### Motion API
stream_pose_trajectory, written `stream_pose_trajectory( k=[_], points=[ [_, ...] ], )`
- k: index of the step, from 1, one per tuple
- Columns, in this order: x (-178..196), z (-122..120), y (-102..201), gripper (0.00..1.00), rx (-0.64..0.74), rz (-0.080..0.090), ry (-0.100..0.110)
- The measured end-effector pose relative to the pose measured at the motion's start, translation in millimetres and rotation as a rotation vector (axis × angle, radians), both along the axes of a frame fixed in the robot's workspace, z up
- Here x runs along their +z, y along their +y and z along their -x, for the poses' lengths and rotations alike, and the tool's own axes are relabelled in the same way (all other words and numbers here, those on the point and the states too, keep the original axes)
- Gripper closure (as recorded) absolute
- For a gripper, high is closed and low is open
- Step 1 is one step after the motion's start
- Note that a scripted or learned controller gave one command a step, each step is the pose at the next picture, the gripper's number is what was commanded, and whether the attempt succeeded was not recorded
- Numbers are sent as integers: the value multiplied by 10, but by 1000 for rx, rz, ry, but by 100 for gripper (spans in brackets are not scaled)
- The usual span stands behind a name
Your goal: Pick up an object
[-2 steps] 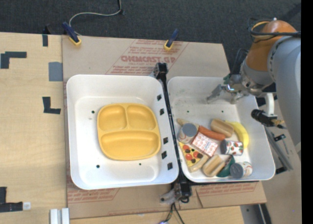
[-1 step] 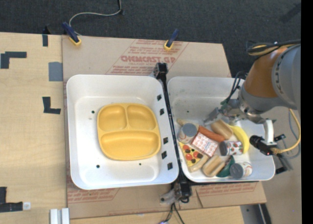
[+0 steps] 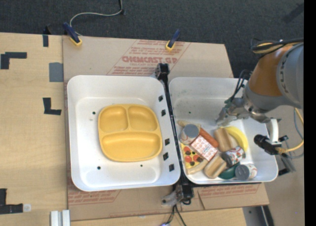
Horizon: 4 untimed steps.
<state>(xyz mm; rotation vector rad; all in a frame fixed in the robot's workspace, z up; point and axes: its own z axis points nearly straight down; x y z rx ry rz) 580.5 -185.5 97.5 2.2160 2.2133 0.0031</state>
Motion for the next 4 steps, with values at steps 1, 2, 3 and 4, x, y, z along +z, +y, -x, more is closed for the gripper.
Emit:
stream_pose_trajectory(
  k=[1,2,3,4],
  points=[
    [-9,4,1,0,0,0,1],
    [-110,595,510,0,1,-3,4],
    [-14,591,501,100,0,-3,3],
    [999,965,929,100,3,-6,8]
  ],
)
